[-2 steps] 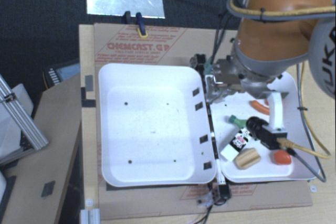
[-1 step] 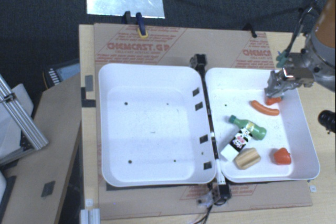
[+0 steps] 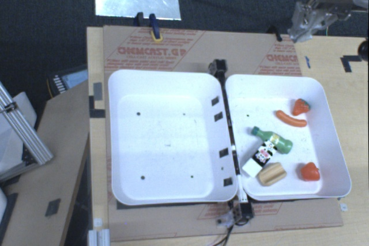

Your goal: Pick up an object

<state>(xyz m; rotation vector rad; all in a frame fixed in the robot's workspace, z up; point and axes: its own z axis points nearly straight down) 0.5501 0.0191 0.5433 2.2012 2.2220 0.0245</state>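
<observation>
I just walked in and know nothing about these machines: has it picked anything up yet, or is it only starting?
Only starting, it seems. Nothing looks done: the strawberry, sausage, green bottle, bread roll and red pepper all lie in the right bin. The gripper is up beyond the bins, away from them. Reaching down, grasping and lifting one item remain.

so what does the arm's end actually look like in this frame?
At the upper right, the gripper is pale grey metal with a boxy, angular body and a small teal-green part near its top. Thin dark cables trail beside it. Above it sits a rounded grey metallic housing.
</observation>
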